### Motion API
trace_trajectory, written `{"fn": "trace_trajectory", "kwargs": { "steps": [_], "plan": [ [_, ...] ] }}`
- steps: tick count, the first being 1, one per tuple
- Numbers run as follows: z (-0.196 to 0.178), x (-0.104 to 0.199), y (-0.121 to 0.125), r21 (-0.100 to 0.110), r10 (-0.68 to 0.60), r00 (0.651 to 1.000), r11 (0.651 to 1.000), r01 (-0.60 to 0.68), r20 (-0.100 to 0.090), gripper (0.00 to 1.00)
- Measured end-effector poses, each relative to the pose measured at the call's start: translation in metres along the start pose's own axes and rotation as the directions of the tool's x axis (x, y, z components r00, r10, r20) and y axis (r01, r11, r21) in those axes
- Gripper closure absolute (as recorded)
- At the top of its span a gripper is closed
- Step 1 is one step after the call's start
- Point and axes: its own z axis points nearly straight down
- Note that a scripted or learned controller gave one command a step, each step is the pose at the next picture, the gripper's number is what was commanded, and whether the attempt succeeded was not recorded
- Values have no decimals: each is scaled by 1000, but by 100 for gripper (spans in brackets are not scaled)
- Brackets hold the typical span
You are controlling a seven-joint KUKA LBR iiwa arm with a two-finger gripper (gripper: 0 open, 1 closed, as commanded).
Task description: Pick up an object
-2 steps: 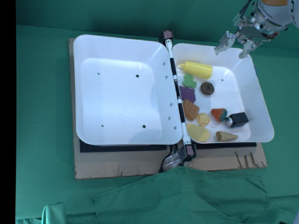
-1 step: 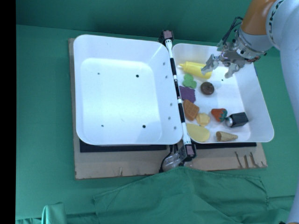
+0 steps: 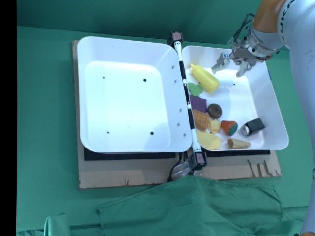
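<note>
Camera view: pincer [image 3: 230, 66] hangs with fingers spread and nothing between them over the right bin [image 3: 268, 95], just beside the yellow mustard bottle [image 3: 205, 77].

Arm [image 3: 301, 43]: smooth, rounded pale grey casing, with an orange band [image 3: 273, 1] above the wrist. Wrist [image 3: 263, 39]: a ringed grey metal collar. Thin dark cables [image 3: 241, 28] loop along its side. Gripper [image 3: 230, 66]: bare grey metal, two slim fingers [image 3: 219, 63] beneath a compact, angular body.
</note>
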Motion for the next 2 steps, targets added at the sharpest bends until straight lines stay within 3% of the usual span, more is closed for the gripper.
{"fn": "trace_trajectory", "kwargs": {
  "steps": [1,2],
  "plan": [
    [32,13,-31,-12,-2,1000,1000,2,5,0],
    [30,-7,-78,-11,0,1000,1000,0,3,0]
  ]
}}
